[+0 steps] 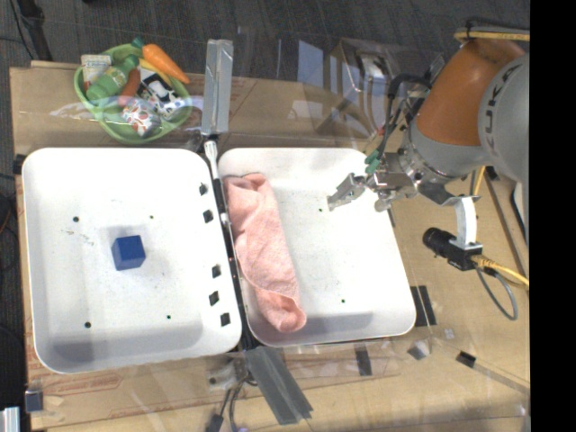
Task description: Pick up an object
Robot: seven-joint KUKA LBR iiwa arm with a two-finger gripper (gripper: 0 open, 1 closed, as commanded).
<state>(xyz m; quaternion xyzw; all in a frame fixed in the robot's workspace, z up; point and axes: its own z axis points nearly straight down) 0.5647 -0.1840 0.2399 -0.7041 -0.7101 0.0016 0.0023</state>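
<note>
A pink cloth [262, 250] lies crumpled along the left side of the right bin [360, 282]. In the left bin [54, 205] a small blue cube [129, 251] sits alone, left of its centre. My gripper [343, 192] hovers over the upper right part of the right bin, pointing left, well to the right of the cloth and apart from it. It looks open, and nothing is between its fingers.
A green bowl [135, 97] of toy food, with a carrot on top, stands behind the left bin. The divider between the two bins carries black clips [216, 268]. The arm's orange-banded wrist [463, 97] hangs over the bench at the right.
</note>
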